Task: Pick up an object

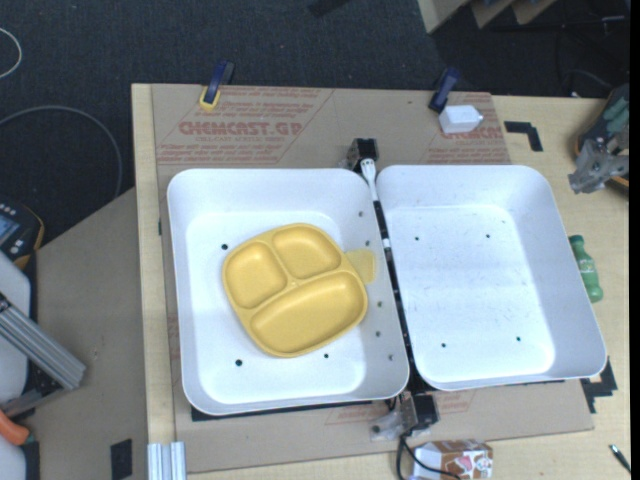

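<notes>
A yellow divided plate [294, 289] lies flat in the left bin [190, 268], a little toward that bin's middle and front, its three compartments facing up. The right bin [545, 268] sits just beside it, their rims touching along the centre. The gripper [603, 156] hangs at the far right edge, well apart from the plate; whether its claw is apart or together, I cannot tell.
</notes>
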Robot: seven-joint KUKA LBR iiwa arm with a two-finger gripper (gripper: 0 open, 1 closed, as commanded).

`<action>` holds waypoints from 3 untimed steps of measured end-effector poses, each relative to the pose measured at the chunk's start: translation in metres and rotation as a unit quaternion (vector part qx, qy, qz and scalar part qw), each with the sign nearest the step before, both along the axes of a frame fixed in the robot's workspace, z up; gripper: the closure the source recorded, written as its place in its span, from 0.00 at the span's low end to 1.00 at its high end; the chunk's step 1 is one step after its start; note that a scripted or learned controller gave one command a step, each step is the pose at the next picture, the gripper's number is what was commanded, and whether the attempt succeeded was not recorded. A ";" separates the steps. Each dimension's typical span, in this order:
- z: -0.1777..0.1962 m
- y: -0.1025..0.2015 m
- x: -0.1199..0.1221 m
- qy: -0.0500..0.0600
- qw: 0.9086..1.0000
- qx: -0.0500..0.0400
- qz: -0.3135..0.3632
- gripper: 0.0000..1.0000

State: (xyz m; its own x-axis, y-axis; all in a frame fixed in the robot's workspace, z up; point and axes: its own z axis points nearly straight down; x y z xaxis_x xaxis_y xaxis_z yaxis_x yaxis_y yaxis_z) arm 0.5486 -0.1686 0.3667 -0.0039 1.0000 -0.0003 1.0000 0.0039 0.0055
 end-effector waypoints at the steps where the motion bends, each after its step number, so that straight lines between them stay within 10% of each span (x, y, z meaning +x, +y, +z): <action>1: -0.052 0.102 -0.005 0.006 1.000 0.002 0.003 1.00; 3: 0.003 0.216 -0.070 0.001 1.000 0.001 0.002 1.00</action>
State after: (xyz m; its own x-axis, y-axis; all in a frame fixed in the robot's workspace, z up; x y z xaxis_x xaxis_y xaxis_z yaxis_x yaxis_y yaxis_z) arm 0.4784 0.0476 0.3693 -0.0084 1.0000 0.0025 1.0000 0.0084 0.0037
